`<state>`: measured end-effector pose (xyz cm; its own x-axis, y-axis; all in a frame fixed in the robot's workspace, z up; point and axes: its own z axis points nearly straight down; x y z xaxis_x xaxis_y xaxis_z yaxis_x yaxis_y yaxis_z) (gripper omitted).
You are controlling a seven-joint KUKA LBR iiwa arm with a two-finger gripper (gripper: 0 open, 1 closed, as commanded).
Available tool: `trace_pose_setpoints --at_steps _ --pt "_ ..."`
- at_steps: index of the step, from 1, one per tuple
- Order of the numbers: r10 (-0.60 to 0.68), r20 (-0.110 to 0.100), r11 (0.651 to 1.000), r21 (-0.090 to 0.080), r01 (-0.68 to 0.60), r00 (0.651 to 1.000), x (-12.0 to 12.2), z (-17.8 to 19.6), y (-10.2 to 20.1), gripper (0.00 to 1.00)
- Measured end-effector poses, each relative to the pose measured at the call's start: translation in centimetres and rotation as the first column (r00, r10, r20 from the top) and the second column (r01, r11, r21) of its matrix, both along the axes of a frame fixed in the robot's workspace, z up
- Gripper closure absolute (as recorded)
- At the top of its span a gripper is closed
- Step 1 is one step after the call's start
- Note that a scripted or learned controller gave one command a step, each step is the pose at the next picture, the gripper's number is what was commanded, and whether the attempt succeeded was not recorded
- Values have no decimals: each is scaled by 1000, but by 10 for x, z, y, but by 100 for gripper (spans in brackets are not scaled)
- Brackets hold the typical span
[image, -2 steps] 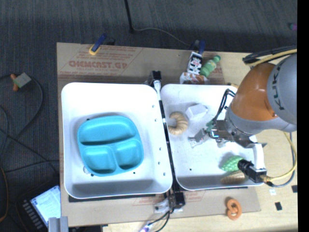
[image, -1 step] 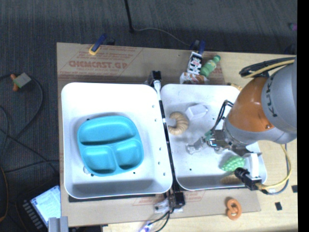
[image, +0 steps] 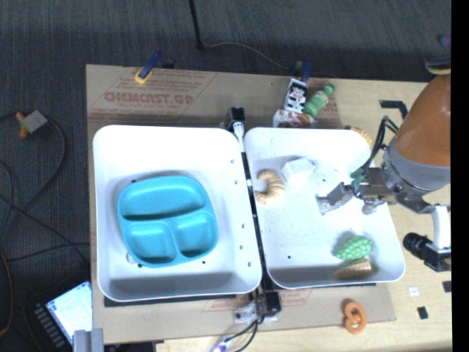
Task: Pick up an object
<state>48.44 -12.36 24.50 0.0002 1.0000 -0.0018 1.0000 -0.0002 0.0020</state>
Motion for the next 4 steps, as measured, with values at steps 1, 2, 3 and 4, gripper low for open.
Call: trace_pose_setpoints --at_steps 1,2,3,4 --pt "-1 -5 1000 2 1 1000 -2 -83 -48 0" --pt "0 -6 1000 3 0 1000 -2 -133 -18 0" --pt "1 -4 1000 3 -1 1000 -1 -127 22 0" --pt "0 -3 1000 2 0 1000 -1 -154 4 0"
